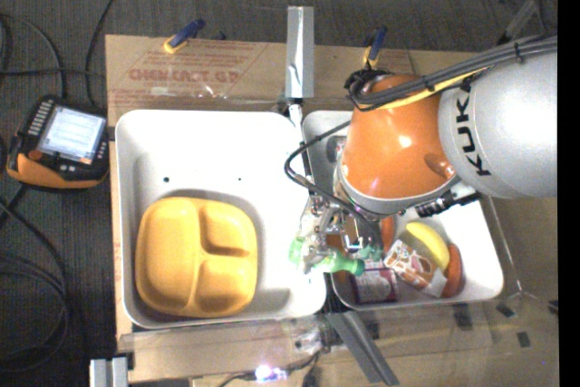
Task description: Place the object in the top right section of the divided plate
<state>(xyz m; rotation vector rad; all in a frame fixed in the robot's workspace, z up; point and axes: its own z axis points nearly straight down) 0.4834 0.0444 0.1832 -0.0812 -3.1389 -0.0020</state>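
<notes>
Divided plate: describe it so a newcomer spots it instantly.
Find the left white bin. In its lower left part lies the divided plate, yellow, rounded-square, with raised ridges splitting it into sections. It is the sole item there; the food clutter sits in the right bin.

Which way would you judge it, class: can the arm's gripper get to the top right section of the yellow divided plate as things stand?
Probably yes. The gripper hangs over the bins' shared edge, and the yellow divided plate lies uncovered in the left bin, with nothing between them.

Grey arm (507,122) from the right, orange-banded wrist bent down, gripper (337,240) low.
</notes>
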